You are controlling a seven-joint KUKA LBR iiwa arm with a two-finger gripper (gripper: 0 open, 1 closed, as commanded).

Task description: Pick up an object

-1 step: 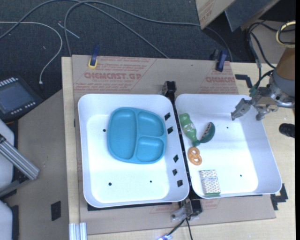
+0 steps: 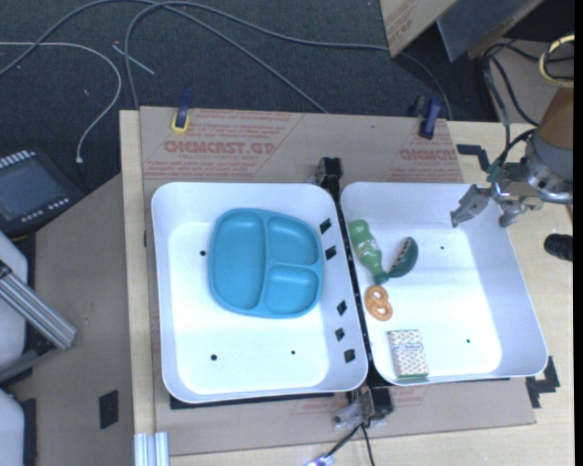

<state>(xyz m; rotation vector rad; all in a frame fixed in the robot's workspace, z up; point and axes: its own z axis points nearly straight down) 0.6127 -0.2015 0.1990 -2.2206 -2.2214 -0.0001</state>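
green bottle lies well left of the seemingly open, unladen tool.

We see a grey arm with an orange band above its wrist, a dark cable looping alongside, and a pale metallic gripper with two slim fingers.

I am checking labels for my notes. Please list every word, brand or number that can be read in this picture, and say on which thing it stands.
"CHEMCAST GP": red print on the brown board behind the left bin; the last letters are unsure.
"CHEMCAST": fainter red print on the same board behind the right bin.
Small box in the right bin: printing too small to read.
Cardboard box at the top edge: print too blurred to read.
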